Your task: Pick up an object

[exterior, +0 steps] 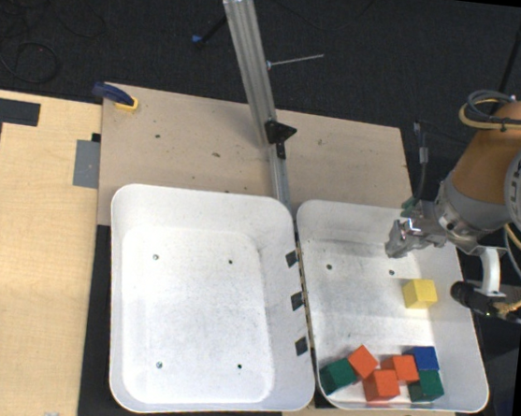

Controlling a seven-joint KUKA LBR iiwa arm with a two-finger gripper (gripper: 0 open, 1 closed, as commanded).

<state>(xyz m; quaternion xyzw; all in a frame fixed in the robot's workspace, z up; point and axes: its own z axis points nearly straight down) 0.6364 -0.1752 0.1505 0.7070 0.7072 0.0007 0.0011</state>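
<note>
My gripper (401, 242) hangs over the back right part of the right bin (352, 232), with nothing visible between its fingers. A yellow block (420, 293) lies just in front of it and slightly to the right, apart from it. At the bin's front right corner sits a cluster of blocks: three orange ones (381, 384), a blue one (425, 357) and two green ones (339, 375).
The left bin (145, 226) lies beside the right one, with black clips (296, 300) along the shared edge. A slanted aluminium rail (255, 79) rises behind the bins. The arm's orange band (492, 165) fills the right edge.
</note>
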